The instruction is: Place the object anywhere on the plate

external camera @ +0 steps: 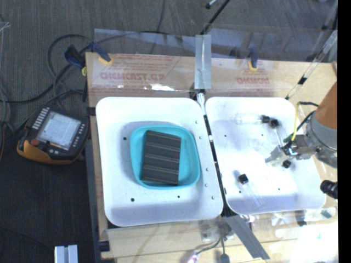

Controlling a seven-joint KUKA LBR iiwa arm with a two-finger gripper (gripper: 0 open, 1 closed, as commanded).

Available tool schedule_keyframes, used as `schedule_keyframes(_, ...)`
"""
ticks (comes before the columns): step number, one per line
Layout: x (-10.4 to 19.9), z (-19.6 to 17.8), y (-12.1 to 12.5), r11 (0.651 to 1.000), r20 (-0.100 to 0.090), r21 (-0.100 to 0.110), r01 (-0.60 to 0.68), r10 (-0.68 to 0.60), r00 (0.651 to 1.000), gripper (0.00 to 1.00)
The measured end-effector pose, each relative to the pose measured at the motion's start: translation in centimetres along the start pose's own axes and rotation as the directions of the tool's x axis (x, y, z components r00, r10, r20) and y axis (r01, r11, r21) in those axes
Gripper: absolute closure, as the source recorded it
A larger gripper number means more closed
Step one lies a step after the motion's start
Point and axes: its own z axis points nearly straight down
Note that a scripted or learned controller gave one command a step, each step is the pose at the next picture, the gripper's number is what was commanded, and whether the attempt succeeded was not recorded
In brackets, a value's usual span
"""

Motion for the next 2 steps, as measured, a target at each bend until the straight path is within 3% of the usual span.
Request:
schedule_keyframes(1, 0.0, 0.0, 0.0, 1.000, 0.000, 0.000, 0.000, 0.000, 1.000, 0.00)
schedule_keyframes(2, -2.0, -12.8, -0.5, 0.995, 0.007, -0.001, -0.099, 0.099, 0.995, 0.00)
